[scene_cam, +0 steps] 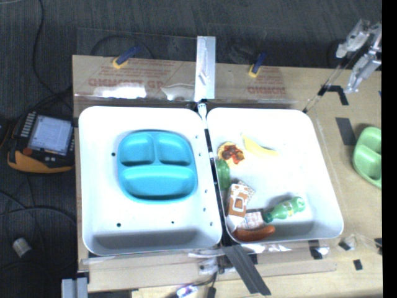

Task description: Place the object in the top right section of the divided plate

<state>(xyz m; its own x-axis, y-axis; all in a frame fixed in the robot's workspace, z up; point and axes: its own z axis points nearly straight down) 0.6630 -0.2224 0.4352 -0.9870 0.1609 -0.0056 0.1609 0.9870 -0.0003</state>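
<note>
A handheld screen device lies on the floor left of the bench.

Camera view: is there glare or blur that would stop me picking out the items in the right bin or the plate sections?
Camera view: soft overall and slightly washed out, so the white right bin looks bright and the yellow banana blends into it; the blue divided plate stands out clearly, its section ridges readable; the end effector at the upper right is pale and blurred, with its fingers unreadable.
</note>
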